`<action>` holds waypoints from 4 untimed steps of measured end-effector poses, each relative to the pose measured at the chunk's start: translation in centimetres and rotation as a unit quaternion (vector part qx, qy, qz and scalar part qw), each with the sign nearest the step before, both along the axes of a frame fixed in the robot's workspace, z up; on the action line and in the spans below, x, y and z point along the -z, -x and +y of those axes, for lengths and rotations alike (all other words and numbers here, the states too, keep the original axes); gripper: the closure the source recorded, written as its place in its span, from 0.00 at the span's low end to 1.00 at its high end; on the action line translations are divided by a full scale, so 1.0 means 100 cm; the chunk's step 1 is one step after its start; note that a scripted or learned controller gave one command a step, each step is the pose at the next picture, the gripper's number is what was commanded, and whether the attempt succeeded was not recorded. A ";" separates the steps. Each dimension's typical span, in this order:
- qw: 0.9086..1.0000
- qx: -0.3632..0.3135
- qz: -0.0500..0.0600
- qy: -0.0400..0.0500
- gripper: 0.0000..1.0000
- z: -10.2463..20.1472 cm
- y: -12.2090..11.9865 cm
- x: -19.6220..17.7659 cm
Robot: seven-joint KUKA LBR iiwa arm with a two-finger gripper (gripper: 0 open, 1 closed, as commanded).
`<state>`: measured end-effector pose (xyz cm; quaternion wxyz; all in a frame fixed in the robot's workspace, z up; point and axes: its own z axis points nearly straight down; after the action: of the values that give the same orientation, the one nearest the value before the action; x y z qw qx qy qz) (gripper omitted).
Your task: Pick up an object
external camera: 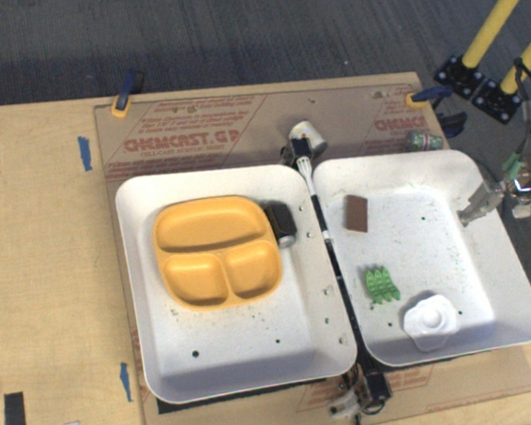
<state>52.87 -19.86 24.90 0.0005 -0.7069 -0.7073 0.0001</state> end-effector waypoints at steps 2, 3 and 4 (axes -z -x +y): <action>1.000 0.015 -0.001 0.000 0.00 0.045 -0.003 0.141; 1.000 -0.007 0.000 0.000 0.00 0.078 0.050 0.164; 1.000 -0.002 0.000 -0.003 0.00 0.012 0.048 0.164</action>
<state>48.06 -18.64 8.50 0.0025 -0.7056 -0.7086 -0.0024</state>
